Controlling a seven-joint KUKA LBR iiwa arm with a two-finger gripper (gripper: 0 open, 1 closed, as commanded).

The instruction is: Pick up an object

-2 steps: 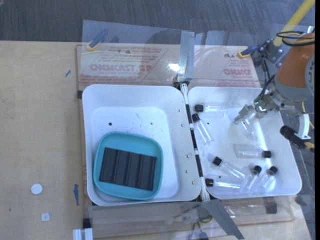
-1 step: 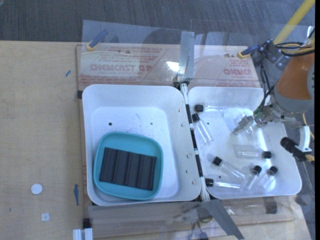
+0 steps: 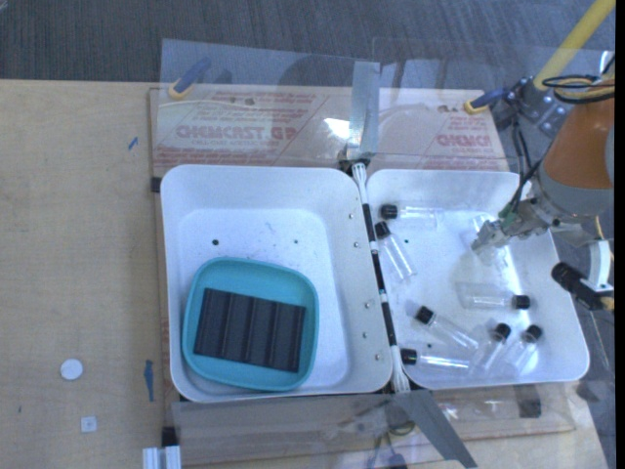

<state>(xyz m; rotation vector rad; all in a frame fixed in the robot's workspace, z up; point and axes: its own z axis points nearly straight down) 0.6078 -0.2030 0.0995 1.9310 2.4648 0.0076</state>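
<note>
Plywood bench [image 3: 68,213] fills the left and lower frame, grey carpet [image 3: 293,8] across the top. Two white bins sit side by side mid-frame. Left bin [image 3: 254,198] holds a teal tray [image 3: 251,281] at its lower left, with a dark ribbed insert [image 3: 249,328] lying in it. Right bin [image 3: 439,189] holds clear vials with black caps, scattered: one at upper left near the divider [image 3: 405,213], one just below it [image 3: 391,252], several clustered along the lower edge [image 3: 444,332], two capped ones at lower right [image 3: 516,340]. Clear plastic sheet [image 3: 273,115] with red lettering lies behind both bins, taped down the middle. Small white disc [image 3: 71,368] on the bench at lower left. Blue tape marks on the bench left of the bins.

Arm [image 3: 581,154] enters from the right, orange band visible, cables above it. Gripper [image 3: 488,237] is low over the right bin's upper right area, tip close to a vial there [image 3: 485,296]. Can't tell the finger state, too small and washed out against the white. No vial visibly held.
</note>
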